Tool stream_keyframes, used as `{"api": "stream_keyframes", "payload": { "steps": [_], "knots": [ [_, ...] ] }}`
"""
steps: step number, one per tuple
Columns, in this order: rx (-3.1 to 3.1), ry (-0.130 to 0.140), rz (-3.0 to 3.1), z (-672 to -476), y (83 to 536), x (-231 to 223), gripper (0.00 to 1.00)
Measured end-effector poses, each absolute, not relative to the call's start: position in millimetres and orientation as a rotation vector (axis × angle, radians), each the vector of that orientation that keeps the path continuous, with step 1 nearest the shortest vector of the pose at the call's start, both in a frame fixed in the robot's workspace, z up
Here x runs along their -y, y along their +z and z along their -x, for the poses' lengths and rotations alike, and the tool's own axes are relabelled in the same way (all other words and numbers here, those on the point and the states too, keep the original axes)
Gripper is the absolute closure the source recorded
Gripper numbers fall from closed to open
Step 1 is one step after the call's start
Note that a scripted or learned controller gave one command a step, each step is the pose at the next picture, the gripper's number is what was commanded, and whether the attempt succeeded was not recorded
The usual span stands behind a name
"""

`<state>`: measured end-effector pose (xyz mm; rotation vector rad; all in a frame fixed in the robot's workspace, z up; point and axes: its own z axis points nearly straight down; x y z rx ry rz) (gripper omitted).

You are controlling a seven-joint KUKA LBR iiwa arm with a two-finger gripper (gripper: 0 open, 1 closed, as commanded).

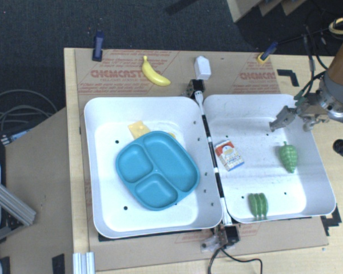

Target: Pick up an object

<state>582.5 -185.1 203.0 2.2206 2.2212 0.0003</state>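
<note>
The green bumpy toy point(287, 156) is the thing I judge nearest to my reach, so I take it as my target. It lies on the floor of the right bin point(257, 114), toward that bin's right wall, just below and slightly left of my gripper point(291, 117). My gripper hovers over the upper right part of that bin with its fingers spread apart and nothing between them.

I judge this to be the approach step: nothing is grasped yet, and I stand above the bin floor, not down at it. The next move calls for shifting toward the toy, lining my spread fingers across its narrower width, then lowering before closing.

The toy looks like a small leafy or knobbly vegetable, bright green, longer than it is wide, lying with its long axis running up and down the view. It rests apart from its neighbours: a small red-and-white card packet point(229, 155) near the left side of the bin, and a green ribbed pepper-like toy point(258, 205) near the bottom wall. That leaves room around it for my fingers.
</note>
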Motion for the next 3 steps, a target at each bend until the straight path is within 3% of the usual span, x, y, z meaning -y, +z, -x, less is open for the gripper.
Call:
{"api": "stream_keyframes", "payload": {
  "steps": [1,2,3],
  "knots": [
    [-2.234,0.01,-2.221,-580.1,84.6,218.2,0.0],
    [-2.231,0.007,-2.223,-544.4,84.7,219.3,0.0],
    [-2.218,0.005,-2.217,-545.7,96.5,223.6,1.0]
  ]
}}
